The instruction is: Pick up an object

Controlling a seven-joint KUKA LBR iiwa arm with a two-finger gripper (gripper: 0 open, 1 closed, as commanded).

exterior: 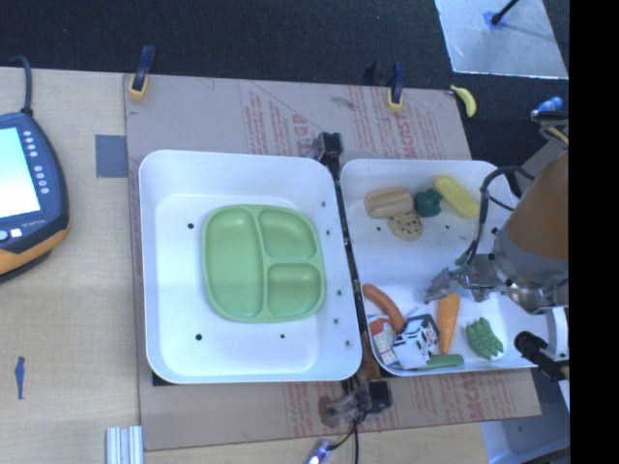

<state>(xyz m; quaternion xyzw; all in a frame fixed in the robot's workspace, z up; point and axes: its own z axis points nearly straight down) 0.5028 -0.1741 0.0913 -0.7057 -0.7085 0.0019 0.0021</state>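
1. Gripper (453,284) low in the right bin (360,249), near its front right corner; whether its fingers are spread or closed, I cannot tell.
2. Toy carrot (448,321) lies just in front of it, toward the bin's front edge.
3. Carrot's long axis runs front to back, so a short reach frontward likely suffices.

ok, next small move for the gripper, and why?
Probably a short drop straight down onto the carrot. The gripper sits in the right bin, just above the carrot's top end, with nothing visible between its fingers, and the carrot lies apart from the green leafy toy.
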